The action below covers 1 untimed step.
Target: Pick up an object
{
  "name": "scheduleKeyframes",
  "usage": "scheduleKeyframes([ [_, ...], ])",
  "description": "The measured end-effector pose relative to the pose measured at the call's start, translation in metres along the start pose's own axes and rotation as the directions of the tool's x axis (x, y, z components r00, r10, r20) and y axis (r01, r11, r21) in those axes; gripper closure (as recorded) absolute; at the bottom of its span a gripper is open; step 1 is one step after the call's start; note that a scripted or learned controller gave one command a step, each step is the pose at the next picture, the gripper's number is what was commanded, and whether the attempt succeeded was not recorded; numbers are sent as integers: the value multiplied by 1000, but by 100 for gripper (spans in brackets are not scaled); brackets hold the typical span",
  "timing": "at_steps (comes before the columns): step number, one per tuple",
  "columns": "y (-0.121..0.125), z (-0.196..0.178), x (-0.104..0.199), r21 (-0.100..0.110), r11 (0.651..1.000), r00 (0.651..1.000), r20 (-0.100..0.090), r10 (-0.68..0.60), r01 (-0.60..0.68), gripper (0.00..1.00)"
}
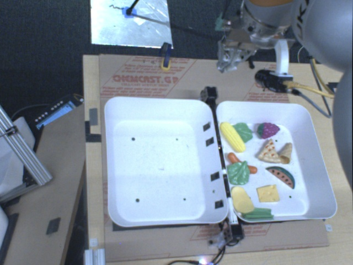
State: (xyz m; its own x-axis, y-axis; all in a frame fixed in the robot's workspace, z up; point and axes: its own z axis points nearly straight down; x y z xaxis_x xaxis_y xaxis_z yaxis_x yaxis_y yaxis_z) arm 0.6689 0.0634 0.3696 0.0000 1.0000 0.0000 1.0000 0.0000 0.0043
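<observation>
Two white bins sit side by side; the right bin (314,148) carries all the toy food, the left bin (154,164) is down and to the left of the gripper (230,59). Gripper hangs over the cardboard behind the bins, above the seam btwn them; can't tell its state, it's blurred and nothing is visible in it.

Nearest item below the gripper is the corn cob (232,136), long axis diagonal, one end twd the gripper and bin's back-left corner, other end twd the bin's centre. Green leaf (243,131) touches it on the right. Purple grapes (268,130) lie further right. Pizza slice (268,151) lies beyond those, away from the gripper, w/ a tan cone-like piece (285,152) beside it. Watermelon slice (281,176) runs diagonally, curved. Carrot (241,163) lies partly under a second leaf (239,173). Cheese block (267,193), a pale yellow piece (241,199) and a green pod (258,215) lie farthest from the gripper.

Cardboard sheet (149,73) bears red print, too blurred to read reliably.
</observation>
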Motion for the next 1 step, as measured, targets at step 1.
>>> scheduleKeyframes([
  [1, 0, -33, -38, -1, 1000, 1000, 1, 1, -1, 100],
])
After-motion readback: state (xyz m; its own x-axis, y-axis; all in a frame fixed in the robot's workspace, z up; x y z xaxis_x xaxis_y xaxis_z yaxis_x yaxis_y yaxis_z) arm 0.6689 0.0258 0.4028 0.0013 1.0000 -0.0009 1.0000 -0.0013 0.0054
